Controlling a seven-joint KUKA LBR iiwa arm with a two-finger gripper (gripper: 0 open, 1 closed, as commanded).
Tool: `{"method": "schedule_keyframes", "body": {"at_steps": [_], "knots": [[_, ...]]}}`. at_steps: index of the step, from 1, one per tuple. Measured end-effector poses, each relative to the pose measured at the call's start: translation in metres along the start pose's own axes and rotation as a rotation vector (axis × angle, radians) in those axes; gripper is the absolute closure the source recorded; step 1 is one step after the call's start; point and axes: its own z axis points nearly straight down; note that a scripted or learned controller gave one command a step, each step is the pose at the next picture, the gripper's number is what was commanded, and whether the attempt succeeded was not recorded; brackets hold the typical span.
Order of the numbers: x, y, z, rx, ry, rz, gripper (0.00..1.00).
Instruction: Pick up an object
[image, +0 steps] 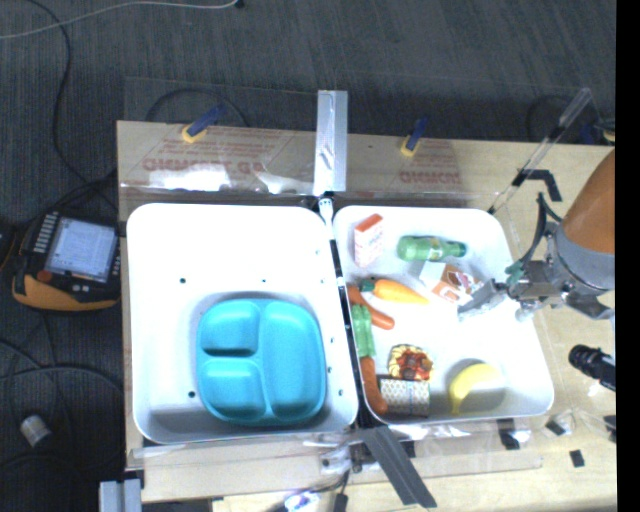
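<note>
The right bin (520, 345) holds several items. At the back are a small red and white carton (368, 240) and a green bottle (432, 247). An orange carrot (398, 291) and a red and white packet (455, 283) lie mid-bin. At the front are a round patterned piece (410, 362), a checkered block (405, 396) and a yellow fruit (475, 380). My gripper (486, 297) reaches in from the right, low over the bin's right side, just right of the packet and above the yellow fruit. I see nothing held in it.
A blue divided plate (262, 358) lies in the left bin (170, 250). A green stick (360, 326) and red pieces (378, 318) lie along the right bin's left wall. The grey arm with its orange band (592, 215) stands over the bench's right edge.
</note>
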Motion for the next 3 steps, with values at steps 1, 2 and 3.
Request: {"method": "schedule_keyframes", "body": {"at_steps": [1, 2, 3], "knots": [[0.043, 0.060, 0.046, -0.001, -0.001, -0.283, 0.00], [0.073, 0.077, 0.100, -0.002, 0.000, -0.487, 0.00], [0.074, 0.077, 0.091, -0.002, 0.002, -0.488, 1.00]]}}
